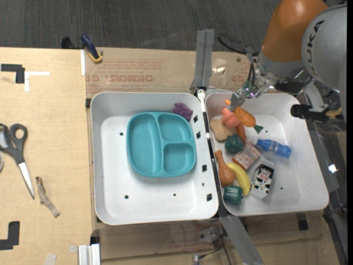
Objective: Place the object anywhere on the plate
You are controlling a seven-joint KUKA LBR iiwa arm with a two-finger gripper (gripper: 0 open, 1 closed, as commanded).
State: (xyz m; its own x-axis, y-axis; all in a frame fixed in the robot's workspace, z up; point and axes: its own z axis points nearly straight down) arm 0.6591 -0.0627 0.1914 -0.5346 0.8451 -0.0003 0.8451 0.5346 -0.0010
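**Arm Hovered Over Crowded Bin, Plate Bare**

Scissors (17,153) lay on the bench at far left; in the left bin (105,203) a teal plate (162,144) sat bare, a purple toy (183,111) just beside its upper corner; the right bin (298,197) held a heap of toy food, among it a carrot (243,116), a banana (240,176) and a blue bottle (274,147); the gripper (241,97) hung above the carrot, whether its jaws stood wide or narrow could not be told, and nothing showed between them. The tight clutter looked likely to spoil a grasp, neighbours nudging the piece aside or riding along.
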